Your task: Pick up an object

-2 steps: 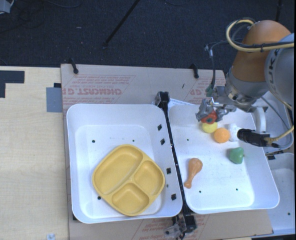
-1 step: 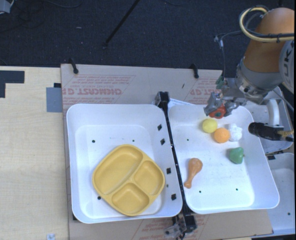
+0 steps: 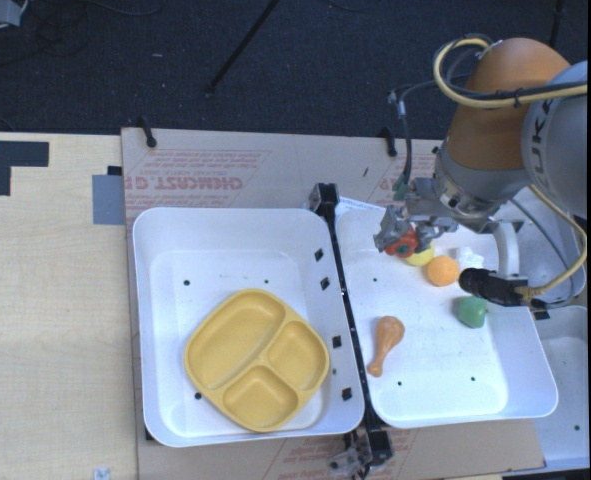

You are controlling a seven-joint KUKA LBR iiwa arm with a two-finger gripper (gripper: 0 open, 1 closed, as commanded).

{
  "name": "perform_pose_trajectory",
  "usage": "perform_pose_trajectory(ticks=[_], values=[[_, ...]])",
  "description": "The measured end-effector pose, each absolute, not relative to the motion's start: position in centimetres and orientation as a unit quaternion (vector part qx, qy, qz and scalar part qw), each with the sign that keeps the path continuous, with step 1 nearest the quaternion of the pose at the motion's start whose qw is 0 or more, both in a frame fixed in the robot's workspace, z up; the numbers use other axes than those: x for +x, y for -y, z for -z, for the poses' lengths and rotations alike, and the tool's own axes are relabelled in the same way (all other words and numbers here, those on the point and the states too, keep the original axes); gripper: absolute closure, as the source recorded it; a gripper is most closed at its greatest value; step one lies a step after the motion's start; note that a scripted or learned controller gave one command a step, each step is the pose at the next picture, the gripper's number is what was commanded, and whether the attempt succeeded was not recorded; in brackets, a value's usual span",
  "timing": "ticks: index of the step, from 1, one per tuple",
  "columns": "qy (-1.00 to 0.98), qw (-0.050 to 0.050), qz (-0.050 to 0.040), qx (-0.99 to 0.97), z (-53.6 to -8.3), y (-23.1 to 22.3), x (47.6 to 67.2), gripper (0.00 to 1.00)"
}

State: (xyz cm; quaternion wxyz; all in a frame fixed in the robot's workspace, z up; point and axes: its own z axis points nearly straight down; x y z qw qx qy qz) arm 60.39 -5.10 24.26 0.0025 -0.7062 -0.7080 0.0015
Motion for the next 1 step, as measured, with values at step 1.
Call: perform_pose_trajectory(ticks=[1], values=[[0.708,0.002,-0.0015,-0.706,-24.41,1.1,58.97,1.0]])
